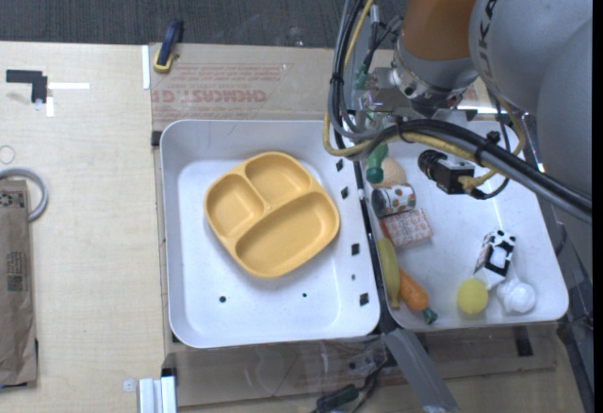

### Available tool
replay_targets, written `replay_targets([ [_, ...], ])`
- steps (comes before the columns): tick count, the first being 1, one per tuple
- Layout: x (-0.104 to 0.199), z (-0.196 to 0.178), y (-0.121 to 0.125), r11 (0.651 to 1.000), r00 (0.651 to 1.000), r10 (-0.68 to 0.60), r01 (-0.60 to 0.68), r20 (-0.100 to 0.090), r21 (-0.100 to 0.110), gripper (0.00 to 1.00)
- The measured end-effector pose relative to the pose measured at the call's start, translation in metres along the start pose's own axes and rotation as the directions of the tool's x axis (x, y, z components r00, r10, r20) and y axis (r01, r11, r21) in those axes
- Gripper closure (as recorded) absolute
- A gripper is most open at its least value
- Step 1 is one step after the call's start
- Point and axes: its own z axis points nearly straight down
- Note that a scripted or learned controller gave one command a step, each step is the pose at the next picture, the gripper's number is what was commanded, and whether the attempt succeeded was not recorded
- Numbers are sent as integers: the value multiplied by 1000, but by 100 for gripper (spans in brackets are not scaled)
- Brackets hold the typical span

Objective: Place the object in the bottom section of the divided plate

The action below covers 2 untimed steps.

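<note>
The pale wooden table [75, 241] carries two shallow white bins side by side. The grey arm with its orange band [490, 34] enters from 3 o'clock and hangs over the upper part of the right bin [542, 213], trailing black and yellow cables. The jaws [377, 133] sit at the divider between the bins, at about 12 o'clock of the right bin's cluttered left side; cables mask them, so whether they are spread or closed cannot be determined.

The left bin [188, 307] holds the yellow plastic divided plate [271, 213], lying flat near its centre. The plate's large bottom section faces 5 o'clock; two smaller sections lie toward 11 o'clock.

The right bin holds the loose objects. Along its left wall, from 12 to 6 o'clock: a green-topped piece [378, 161], a small printed can [396, 200], a patterned flat packet [407, 229], a yellow banana-shaped toy [387, 265] and an orange carrot-shaped toy [413, 292]. At 5 o'clock lie a yellow ball [473, 296], a white rounded object [516, 295] and a black-and-white figure [497, 253].
</note>
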Motion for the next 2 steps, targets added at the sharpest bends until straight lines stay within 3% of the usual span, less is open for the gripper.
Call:
replay_targets([
  [1,-3,62,9,949,949,314,-314,1,3,100],
  [2,33,-5,36,728,728,686,-686,1,1,100],
])
